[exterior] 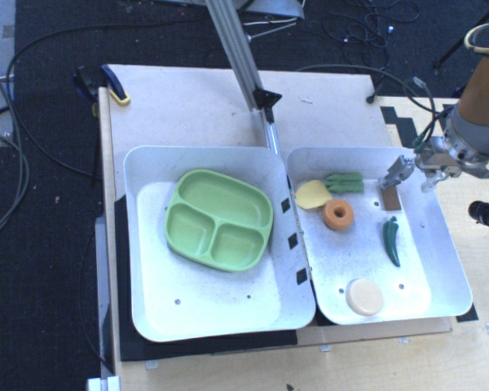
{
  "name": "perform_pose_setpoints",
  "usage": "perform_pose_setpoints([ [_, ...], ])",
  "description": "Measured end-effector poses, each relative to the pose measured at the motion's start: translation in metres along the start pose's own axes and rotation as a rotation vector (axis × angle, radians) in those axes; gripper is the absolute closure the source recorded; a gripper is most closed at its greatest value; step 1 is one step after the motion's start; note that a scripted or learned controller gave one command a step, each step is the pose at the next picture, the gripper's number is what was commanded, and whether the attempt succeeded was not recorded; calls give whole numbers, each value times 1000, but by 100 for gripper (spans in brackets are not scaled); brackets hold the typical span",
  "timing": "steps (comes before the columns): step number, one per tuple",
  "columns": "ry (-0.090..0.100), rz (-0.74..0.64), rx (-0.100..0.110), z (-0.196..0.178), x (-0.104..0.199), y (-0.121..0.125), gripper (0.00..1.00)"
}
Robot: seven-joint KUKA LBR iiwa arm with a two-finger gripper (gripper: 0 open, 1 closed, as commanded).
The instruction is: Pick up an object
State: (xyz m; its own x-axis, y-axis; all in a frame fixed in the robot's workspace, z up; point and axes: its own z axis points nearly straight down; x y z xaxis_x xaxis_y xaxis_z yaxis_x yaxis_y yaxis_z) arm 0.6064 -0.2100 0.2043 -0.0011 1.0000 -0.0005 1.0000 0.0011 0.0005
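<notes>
Green tray [219, 219]: three-compartment plate, flat in my left bin.
Yellow piece [312, 193]: right bin's far left, touching the orange ring.
Orange ring [338, 215]: flat, hole up.
Green pod [344, 182]: lies crosswise beside the yellow piece.
Brown block [389, 199]: near the far right wall.
Green pepper [391, 240]: lies lengthwise, right side.
Cream disc [364, 296]: near edge.

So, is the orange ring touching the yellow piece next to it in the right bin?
Cannot tell. In the camera view the orange ring sits right against the yellow piece; their edges meet with no white bin floor between, but an overlap would look the same.
</notes>
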Motion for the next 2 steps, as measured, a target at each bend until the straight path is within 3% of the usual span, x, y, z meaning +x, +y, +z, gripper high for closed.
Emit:
perform_pose_setpoints([
  [2,-2,1,-1,114,-2,-5,0],
])
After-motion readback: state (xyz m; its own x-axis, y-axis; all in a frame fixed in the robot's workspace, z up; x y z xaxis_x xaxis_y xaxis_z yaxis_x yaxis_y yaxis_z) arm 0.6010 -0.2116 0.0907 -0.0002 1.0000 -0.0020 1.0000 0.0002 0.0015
